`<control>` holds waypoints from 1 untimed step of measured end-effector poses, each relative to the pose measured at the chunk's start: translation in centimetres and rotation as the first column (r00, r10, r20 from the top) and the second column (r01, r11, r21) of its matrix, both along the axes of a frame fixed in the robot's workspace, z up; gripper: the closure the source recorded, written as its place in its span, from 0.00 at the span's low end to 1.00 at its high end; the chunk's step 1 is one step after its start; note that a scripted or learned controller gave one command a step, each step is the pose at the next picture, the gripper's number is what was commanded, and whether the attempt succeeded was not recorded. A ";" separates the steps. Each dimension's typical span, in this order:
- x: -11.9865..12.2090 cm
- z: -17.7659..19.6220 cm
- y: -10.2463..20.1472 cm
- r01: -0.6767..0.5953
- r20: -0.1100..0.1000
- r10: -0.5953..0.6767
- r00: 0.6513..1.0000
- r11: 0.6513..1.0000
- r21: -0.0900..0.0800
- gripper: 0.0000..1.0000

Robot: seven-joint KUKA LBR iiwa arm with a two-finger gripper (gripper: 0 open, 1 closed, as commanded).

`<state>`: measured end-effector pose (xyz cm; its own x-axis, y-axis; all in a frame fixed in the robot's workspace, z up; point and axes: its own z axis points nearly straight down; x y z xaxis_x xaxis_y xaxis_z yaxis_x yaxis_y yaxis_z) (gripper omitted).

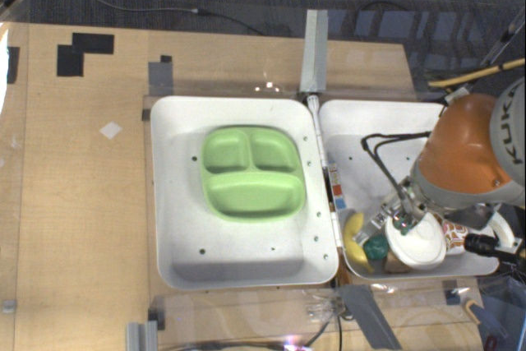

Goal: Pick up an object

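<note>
The arm reaches into the right bin (362, 127) from the right, its orange band (464, 148) above the wrist. My gripper (400, 218) is low over a cluster of objects at the bin's front. Right under it lies a white round lid or cup (417, 244). To its left sit a yellow banana-like object (354, 233) and a dark green round object (376, 248). A red-and-white item (454, 236) pokes out on the right, and a tan piece (397, 263) lies at the front. The wrist hides the fingers.
The left bin (177, 201) holds a green divided tray (251, 173). A black cable (386, 140) loops across the right bin's back half. A thin red-and-blue strip (337, 191) lies along the divider between the bins. Wooden bench surrounds both bins.
</note>
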<state>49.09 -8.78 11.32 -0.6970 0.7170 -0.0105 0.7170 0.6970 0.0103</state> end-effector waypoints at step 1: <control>0.1 -2.3 -2.2 -0.391 0.000 0.391 0.921 0.921 -0.005 0.00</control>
<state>49.20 -10.94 8.99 -0.9217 0.3877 -0.0144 0.3876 0.9218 0.0066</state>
